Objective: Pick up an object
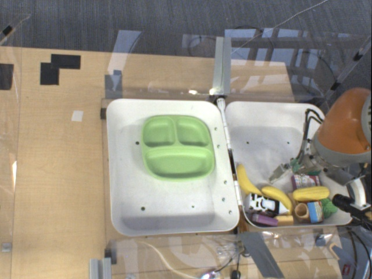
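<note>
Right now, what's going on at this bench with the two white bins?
A grey robot arm with an orange band reaches into the right white bin, its gripper low over a pile of small toy foods at the near end: yellow bananas, a purple piece and others. I can't see anything held between its fingers. The left white bin holds a green divided plastic plate, untouched.
</note>
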Tool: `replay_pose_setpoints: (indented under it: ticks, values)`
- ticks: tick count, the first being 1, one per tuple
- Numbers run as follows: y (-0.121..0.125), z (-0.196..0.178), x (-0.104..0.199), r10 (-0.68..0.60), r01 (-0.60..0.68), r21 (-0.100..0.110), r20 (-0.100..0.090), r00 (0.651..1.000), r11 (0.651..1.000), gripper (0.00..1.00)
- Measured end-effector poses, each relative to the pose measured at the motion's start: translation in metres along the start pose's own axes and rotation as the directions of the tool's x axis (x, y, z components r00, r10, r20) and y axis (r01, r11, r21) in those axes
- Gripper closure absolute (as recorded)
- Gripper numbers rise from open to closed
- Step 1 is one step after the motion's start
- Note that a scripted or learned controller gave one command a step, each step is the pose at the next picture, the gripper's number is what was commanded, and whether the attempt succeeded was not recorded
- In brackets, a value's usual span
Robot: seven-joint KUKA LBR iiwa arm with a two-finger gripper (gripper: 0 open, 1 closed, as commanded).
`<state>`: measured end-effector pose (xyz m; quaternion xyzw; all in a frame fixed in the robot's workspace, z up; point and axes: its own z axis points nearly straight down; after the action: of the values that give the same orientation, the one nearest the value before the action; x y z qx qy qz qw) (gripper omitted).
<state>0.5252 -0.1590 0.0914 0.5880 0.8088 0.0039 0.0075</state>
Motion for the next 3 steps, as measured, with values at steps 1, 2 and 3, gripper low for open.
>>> replay_pose_setpoints:
  ticks: [1,2,3]
  values:
    - [0.000,-0.009,0.034,-0.156,0.156,0.009,-0.007,0.988,0.988,0.00]
    - [-0.008,-0.002,0.050,-0.401,0.401,-0.009,0.012,0.916,0.916,0.00]
    - [0.046,0.000,0.048,-0.220,0.220,0.001,0.002,0.975,0.975,0.00]
